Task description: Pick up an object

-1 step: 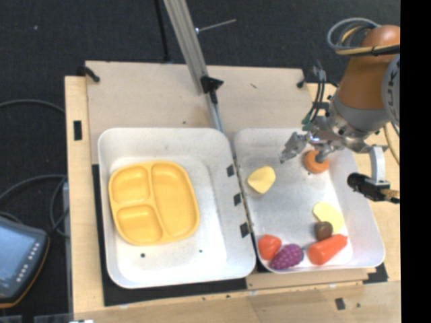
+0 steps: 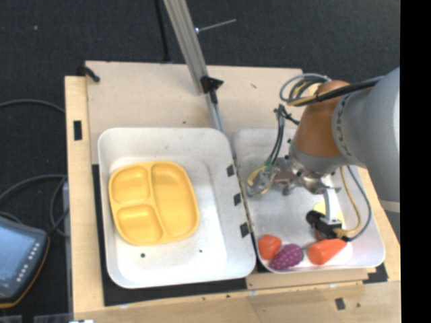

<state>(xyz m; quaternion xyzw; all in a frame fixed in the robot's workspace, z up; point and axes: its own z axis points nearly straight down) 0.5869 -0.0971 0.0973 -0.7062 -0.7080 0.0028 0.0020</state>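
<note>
My gripper (image 2: 261, 180) is low in the right bin (image 2: 296, 214), close to its left wall and near the bin's upper half. Something small and yellowish shows at its tip, and I cannot tell what it is. Along the bin's front edge lie three toy foods. They are a red-orange round piece (image 2: 269, 245), a purple bunch of grapes (image 2: 287, 256) and an orange-red piece (image 2: 326, 250). All three sit well in front of the gripper and apart from it.
The left bin (image 2: 215, 247) holds a yellow divided plate (image 2: 153, 200). A slanted metal post (image 2: 188, 39) rises behind the bins. The arm's orange band and grey body (image 2: 337, 126) cover the right bin's far right part.
</note>
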